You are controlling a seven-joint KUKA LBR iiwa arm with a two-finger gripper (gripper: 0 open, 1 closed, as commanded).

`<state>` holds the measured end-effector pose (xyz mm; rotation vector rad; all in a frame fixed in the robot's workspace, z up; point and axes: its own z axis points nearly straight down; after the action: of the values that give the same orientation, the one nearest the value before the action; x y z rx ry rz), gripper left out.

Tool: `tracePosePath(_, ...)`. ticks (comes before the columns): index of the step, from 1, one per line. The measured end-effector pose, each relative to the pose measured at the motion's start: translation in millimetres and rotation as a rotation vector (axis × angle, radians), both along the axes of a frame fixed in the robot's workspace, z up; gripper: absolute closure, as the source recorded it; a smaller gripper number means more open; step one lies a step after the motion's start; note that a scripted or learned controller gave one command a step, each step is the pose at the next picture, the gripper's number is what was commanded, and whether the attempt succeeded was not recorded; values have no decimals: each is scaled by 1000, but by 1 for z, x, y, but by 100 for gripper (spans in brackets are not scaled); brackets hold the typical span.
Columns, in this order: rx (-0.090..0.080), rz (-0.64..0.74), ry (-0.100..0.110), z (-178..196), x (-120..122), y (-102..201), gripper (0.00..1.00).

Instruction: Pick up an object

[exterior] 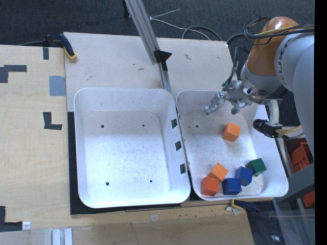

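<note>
Clustered blocks [231, 180] crowd the right bin's [196, 137] near edge; a lone orange cube [231, 132], probably light and rigid, suits flat-side gripping. Claw [223, 103] open, empty.

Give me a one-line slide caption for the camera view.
Pincer poised over the right bin, above a lone orange cube and clustered blocks.

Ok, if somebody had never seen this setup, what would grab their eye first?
Probably the big grey arm with its orange band, reaching in from the right, its hand over the top of the right bin. Next, the bright blocks in that bin: one orange block alone mid-bin, and a cluster at the bottom, red, orange, two blue and a green.
</note>
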<state>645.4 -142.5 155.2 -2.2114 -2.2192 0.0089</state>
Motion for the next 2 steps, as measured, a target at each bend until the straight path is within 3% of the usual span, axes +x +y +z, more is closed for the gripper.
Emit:
tracePosePath(1,-3,-7,0,-68,-29,-50,0)
tracePosePath(2,-1,-2,-8,-64,-78,-6,0)
